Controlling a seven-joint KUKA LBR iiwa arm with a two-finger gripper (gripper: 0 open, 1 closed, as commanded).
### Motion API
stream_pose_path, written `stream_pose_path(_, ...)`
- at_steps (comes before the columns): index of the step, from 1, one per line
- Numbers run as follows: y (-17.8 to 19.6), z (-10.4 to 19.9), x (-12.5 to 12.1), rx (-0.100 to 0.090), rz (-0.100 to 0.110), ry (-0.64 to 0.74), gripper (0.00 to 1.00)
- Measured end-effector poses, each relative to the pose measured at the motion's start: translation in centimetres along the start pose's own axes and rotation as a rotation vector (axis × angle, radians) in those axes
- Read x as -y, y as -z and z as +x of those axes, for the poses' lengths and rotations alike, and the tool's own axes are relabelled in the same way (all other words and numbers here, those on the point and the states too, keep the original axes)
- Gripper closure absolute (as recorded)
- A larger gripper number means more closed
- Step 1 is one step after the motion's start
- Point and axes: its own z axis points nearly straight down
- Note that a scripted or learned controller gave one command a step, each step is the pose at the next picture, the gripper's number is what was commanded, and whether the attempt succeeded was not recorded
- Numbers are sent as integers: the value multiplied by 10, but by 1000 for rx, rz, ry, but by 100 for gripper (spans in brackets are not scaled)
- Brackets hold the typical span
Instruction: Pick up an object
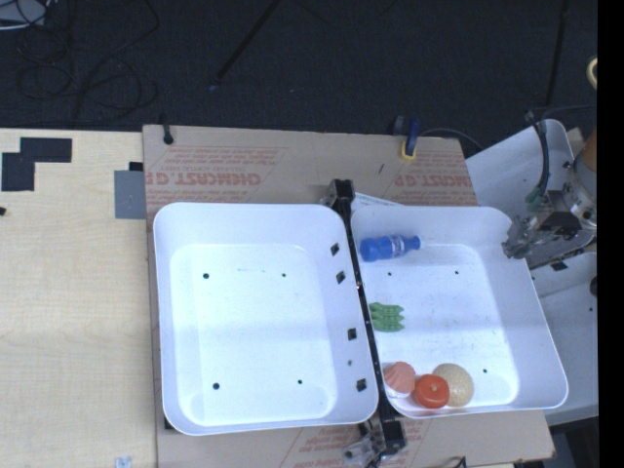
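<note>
Gripper (531, 242) above right bin's (531, 291) far-right rim, finger state unclear, blue bottle (389, 248) well to its left, long axis sideways, cap toward gripper

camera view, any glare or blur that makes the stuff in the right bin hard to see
Camera view: lighting is even and soft, the white right bin is bright but not blown out; the blue bottle, green item and red piece read clearly; the gripper at the bin's far right edge looks slightly soft and cluttered.
</note>
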Motion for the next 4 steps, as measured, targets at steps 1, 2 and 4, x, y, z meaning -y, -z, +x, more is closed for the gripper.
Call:
stream_pose_path(1,-101,35,30,-8,10,2,100)
stream_pose_path(2,-85,32,27,-4,2,-1,100)
stream_pose_path(4,-44,62,89,-5,2,1,100)
